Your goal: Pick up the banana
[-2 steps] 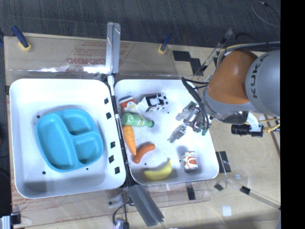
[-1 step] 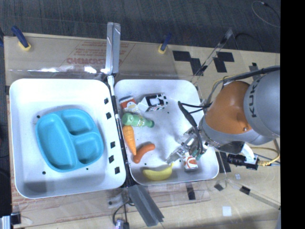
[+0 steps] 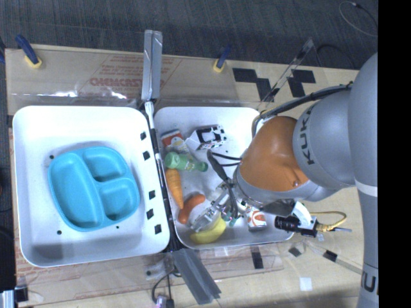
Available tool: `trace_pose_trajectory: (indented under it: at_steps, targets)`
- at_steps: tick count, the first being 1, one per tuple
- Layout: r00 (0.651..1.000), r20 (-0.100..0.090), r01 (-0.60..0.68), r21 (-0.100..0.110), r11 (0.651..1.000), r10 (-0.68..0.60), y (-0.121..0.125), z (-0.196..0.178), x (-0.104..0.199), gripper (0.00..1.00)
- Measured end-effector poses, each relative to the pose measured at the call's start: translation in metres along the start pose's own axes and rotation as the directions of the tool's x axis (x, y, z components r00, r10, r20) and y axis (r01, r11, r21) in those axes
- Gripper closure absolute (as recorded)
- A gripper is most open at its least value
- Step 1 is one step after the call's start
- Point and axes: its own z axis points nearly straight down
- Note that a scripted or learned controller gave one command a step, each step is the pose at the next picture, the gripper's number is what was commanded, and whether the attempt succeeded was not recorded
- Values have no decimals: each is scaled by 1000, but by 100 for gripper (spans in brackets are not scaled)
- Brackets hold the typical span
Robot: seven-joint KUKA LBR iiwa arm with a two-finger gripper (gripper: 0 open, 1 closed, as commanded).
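Observation:
The yellow banana [image 3: 209, 233] lies at the near edge of the right bin [image 3: 241, 117], partly covered by my gripper. My gripper [image 3: 209, 215] reaches down from the orange-banded wrist [image 3: 273, 156], and its metal fingers sit right above the banana's upper side. Whether the banana is between the fingers I cannot make out.
An orange carrot [image 3: 174, 185], a green bottle [image 3: 185, 163], a red-orange piece [image 3: 191, 205] and a black-and-white item [image 3: 212, 135] lie in the right bin. A red-white object [image 3: 257, 219] sits near the gripper. The left bin [image 3: 38, 133] holds a blue divided tray [image 3: 94, 186].

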Motion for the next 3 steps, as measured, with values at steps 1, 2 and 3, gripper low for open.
trace_pose_trajectory:
  at_steps: [1, 2, 3]
  targets:
    - [1000, -2, 5, 0, 1000, -5, 1, -8, 0, 100]
    - [1000, -2, 5, 0, 1000, -5, 1, -8, 0, 0]
    - [1000, -3, 9, 1, 1000, -9, 1, -17, -1, 100]
